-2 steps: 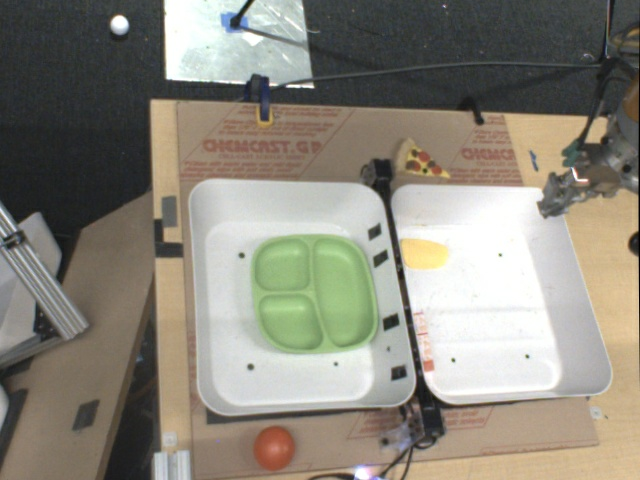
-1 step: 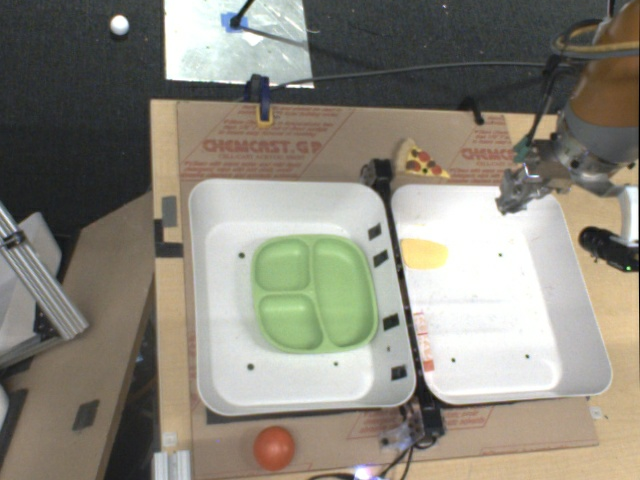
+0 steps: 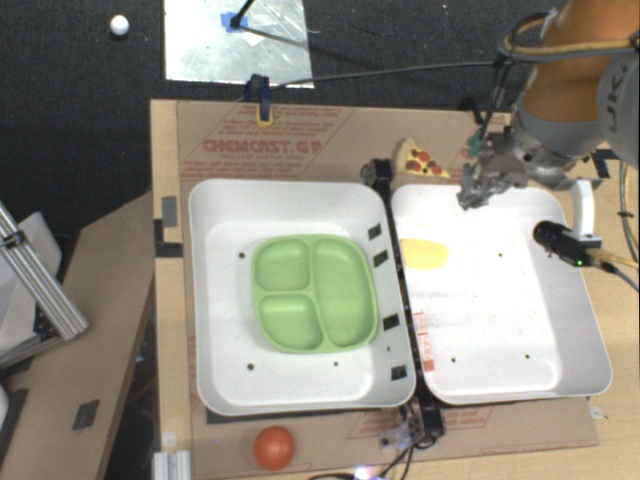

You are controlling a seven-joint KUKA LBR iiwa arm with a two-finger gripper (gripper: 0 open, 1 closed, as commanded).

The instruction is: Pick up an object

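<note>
Over the right bin's far edge — the gripper (image 3: 478, 190) hangs above bare white floor.

Whether its fingers are open or closed cannot be told from this view, and nothing is seen between them. A flat yellow piece (image 3: 424, 254) lies in the right bin (image 3: 520, 358), close to its left wall and well apart from the gripper. It looks thin, light and probably soft — hard to pinch from above, so taking it by an edge seems safest.

Divided plate (image 3: 313, 293) lies in the left bin (image 3: 215, 218); flat piece (image 3: 424, 254) lies in the right bin (image 3: 520, 368), upper left corner.
</note>
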